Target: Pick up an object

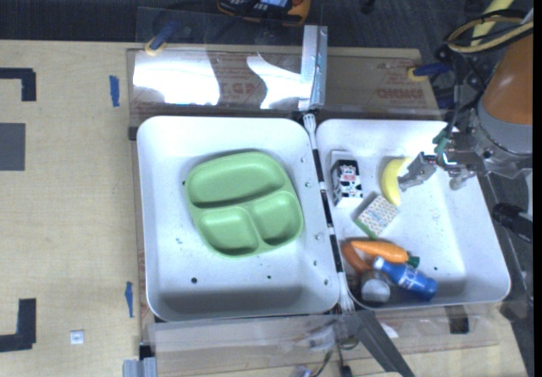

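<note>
Lowest in the frame, in the bottom corner of the right white plastic bin (474, 282), sits a cluster of small objects: a blue plastic bottle (408, 277) lying on its side, a round grey ball-like object (375, 290) touching it on the left, and an orange toy carrot (378, 250) lying just above them. Slightly higher, near the middle of the bin, lies a small square speckled packet (377, 214). Above that, a yellow toy banana (390, 182) stands nearly upright in the picture, and to its left a small black-and-white cow-patterned carton (346, 180) rests against the bin's left wall. Any of these could serve as the object to pick up; none has been lifted, so the task looks not yet done.

Just right of the banana, the grey two-finger gripper (417, 176) hangs over the bin at the right of the frame, below the arm's orange band. Nothing is visible between its fingers, and whether they are apart or closed cannot be told. My judgement is that the banana is the nearest candidate.

Left of centre, the second white bin (161, 197) holds a green divided plastic tray (244, 202). Both bins rest on the pale wooden counter (68, 197).
</note>
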Robot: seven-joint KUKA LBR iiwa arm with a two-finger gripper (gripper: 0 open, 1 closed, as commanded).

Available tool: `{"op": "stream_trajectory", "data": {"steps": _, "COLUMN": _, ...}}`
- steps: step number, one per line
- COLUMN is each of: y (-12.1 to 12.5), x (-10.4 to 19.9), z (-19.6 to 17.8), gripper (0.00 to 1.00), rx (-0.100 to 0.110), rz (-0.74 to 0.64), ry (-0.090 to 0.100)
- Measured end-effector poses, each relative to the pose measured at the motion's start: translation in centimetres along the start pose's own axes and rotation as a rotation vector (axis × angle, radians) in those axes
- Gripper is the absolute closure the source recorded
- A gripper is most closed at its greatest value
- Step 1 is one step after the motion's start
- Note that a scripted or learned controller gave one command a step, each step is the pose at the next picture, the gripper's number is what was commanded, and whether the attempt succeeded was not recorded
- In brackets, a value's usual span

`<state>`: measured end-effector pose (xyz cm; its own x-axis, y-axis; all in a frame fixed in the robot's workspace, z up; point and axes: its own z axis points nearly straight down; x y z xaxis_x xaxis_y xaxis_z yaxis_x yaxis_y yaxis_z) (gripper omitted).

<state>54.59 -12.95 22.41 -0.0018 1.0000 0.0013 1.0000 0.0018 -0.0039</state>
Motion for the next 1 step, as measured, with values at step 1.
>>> {"op": "stream_trajectory", "data": {"steps": 1, "y": 3.15, "x": -2.84, "z": 12.38, "gripper": 0.0, "rx": -0.015, "rz": -0.17, "ry": -0.003}}
